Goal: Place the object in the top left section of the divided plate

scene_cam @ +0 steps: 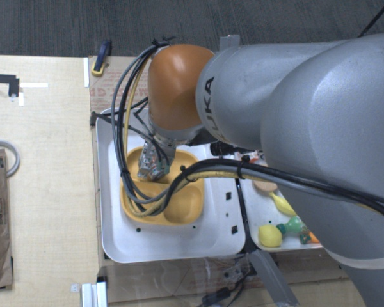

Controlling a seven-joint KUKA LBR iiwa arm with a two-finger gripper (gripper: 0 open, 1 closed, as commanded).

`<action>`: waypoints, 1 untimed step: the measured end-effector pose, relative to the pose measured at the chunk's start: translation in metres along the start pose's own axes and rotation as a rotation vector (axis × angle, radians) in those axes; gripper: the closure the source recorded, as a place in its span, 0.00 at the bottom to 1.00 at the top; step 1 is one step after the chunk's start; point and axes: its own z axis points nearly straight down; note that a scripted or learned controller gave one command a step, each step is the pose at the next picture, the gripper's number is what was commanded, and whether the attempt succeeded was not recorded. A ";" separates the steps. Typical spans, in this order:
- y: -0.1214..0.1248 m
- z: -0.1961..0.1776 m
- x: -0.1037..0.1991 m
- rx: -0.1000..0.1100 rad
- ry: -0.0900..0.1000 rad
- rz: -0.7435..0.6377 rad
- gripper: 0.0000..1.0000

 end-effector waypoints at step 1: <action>-0.032 0.015 0.026 -0.033 -0.032 0.149 1.00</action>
